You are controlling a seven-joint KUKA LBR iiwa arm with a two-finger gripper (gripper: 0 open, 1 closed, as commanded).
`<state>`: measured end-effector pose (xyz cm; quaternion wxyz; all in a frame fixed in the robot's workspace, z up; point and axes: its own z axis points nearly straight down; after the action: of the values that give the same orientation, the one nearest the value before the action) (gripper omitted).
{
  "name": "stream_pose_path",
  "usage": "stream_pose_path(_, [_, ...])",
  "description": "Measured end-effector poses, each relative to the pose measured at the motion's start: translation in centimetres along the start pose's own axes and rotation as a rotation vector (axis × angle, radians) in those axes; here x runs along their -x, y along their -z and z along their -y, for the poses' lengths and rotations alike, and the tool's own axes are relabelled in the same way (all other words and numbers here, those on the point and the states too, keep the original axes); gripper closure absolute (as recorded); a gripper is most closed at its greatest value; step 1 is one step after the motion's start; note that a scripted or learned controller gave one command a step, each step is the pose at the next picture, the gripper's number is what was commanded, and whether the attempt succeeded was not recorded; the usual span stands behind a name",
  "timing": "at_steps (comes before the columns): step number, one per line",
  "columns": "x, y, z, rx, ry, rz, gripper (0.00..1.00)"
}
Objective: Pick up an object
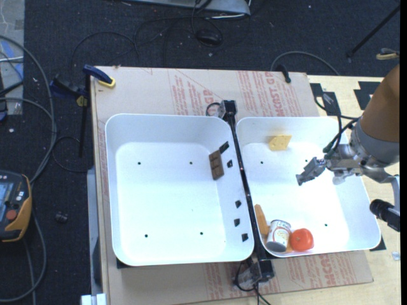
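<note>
overhead slanted view of a bench (172,88) of brown board carrying two shallow white bins side by side. the left bin (127,170) holds a dark brown chocolate-like bar (217,165) leaning against its right wall. the right bin (356,234) holds four objects: a pale yellow cheese-like wedge (280,143) near the far wall, and, clustered in the near left corner, an orange carrot-like stick (261,218), a small can (278,235) lying tilted, and a red tomato-like ball (301,239) just beside the can. the grey arm (375,146) enters from the right and ends in the gripper (309,171), which hangs over the middle of the right bin, well apart from the corner cluster and nearer to the wedge. nothing is seen between its tips; how far they stand apart cannot be told at this resolution. a yellow-handled clamp (100,77) grips the far left corner of the bench.
</note>
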<state>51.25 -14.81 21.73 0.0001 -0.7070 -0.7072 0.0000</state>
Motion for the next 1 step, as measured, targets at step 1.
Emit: stream_pose_path(1, [-0.01,1.02,-0.02,0.001,0.0,0.0,1.0])
